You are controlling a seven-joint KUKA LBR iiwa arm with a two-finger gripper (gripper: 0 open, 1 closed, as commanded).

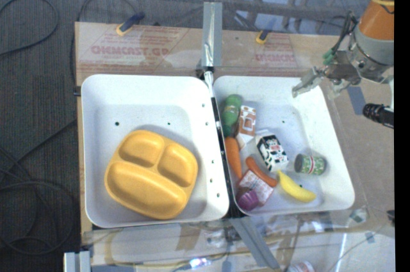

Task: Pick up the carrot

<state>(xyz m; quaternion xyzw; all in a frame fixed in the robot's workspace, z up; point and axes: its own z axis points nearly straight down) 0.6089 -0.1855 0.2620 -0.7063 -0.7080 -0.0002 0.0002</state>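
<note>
we see the carrot (233, 159) lying in the right bin (333, 130), hard against its left wall, long axis running up-down in the camera view. just above it sits a green vegetable (230, 112), and a small printed packet (246, 123) is beside that. right of the carrot's lower end lies a reddish sausage-like piece (261, 172), and below that a purple item (248, 199) next to a pinkish packet (256, 184). a black-and-white carton (272, 152) sits near the bin's middle, a small green-labelled can (311, 164) to its right, a banana (296, 190) below the two of them.

the left bin (96, 111) holds a yellow divided tray (151, 173), lying in its lower half.

the arm (379, 15) comes in from the right — its orange band is at the top right corner. the pincer (306, 86) hangs over the right bin's upper right corner, well apart from the carrot. we can't tell whether it is released or clenched — too small and blurred; nothing visible in it.

both bins rest on the bench (147, 47), cables (38, 8) loop on the floor at the upper left.
</note>
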